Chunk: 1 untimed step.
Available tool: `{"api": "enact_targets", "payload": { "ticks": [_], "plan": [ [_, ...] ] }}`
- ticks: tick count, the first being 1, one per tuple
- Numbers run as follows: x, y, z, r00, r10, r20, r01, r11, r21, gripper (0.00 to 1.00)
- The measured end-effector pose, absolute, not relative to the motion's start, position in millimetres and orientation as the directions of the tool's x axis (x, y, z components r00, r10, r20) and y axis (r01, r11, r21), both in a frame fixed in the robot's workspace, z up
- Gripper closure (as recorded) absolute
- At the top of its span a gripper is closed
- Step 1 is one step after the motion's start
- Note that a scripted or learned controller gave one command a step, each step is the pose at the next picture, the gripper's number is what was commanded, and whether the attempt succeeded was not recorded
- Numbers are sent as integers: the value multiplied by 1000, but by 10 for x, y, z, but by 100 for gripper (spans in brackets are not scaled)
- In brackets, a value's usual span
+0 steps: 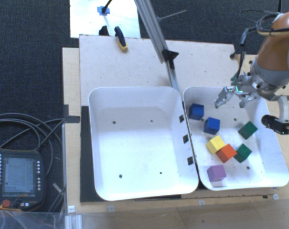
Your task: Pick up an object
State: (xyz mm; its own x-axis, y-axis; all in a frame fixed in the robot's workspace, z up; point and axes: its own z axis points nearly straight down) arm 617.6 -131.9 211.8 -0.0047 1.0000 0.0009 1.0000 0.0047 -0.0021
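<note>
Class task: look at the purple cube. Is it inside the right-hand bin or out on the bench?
Inside. The purple cube sits on the floor of the right bin, near its front rim.

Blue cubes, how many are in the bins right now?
2, both in the right bin: one blue cube near its upper left corner, the other blue cube just below and right of it. None looks hidden.

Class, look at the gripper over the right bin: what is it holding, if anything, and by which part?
Nothing is held. The gripper hangs above the right bin with no block between its fingers; the nearest, a blue cube, sits apart from it.
</note>
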Motion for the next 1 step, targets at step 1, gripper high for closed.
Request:
{"api": "enact_targets", "payload": {
  "ticks": [1],
  "plan": [
    [6184, -1320, 2139, -5, 1000, 0, 1000, 5, 2, 0]
  ]
}}
